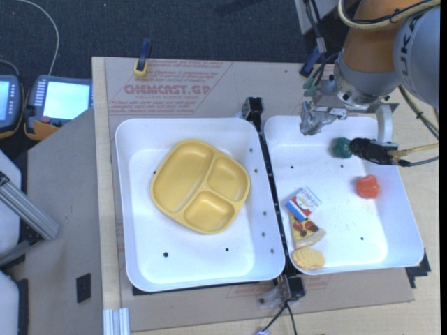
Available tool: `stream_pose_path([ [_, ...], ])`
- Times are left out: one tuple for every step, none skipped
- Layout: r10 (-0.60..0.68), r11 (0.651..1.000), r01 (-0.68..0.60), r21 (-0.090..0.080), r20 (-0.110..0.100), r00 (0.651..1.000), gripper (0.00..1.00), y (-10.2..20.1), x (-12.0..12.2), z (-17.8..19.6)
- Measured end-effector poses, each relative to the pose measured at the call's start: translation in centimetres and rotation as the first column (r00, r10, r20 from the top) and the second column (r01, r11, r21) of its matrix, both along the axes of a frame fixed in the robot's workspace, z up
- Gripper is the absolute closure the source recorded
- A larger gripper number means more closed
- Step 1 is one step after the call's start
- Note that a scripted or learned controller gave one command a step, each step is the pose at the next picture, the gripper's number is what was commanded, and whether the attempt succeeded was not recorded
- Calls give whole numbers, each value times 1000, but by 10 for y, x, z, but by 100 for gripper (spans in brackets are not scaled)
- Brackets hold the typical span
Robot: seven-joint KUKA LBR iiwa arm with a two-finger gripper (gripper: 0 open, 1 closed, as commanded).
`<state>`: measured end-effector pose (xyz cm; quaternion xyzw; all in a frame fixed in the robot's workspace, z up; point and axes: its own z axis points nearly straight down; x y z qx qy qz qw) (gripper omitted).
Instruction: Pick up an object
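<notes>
My gripper [313,124] hangs over the far left corner of the right bin [391,257], with nothing visible between its fingers. A small dark green object [341,147] lies just to its right near the bin's back wall. A red object [367,186] sits further right, mid-bin. Near the bin's front left lie a small red, white and blue packet [302,205], a pizza-slice toy [307,232] and a yellow cookie-like piece [308,258].
The left bin [140,257] holds a yellow divided plate [200,185]. A black clamp [252,107] sits at the back between the bins. A black cable fitting [374,150] juts from the right over the green object. Screens stand at far left.
</notes>
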<state>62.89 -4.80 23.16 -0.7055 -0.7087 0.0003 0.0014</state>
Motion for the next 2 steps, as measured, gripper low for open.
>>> stream_pose_path([
  [2, 1000, -2, 1, 0, 1000, 100, 62, 3, -9],
  [1, 1000, -1, 0, 1, 1000, 100, 125, -1, -10],
])
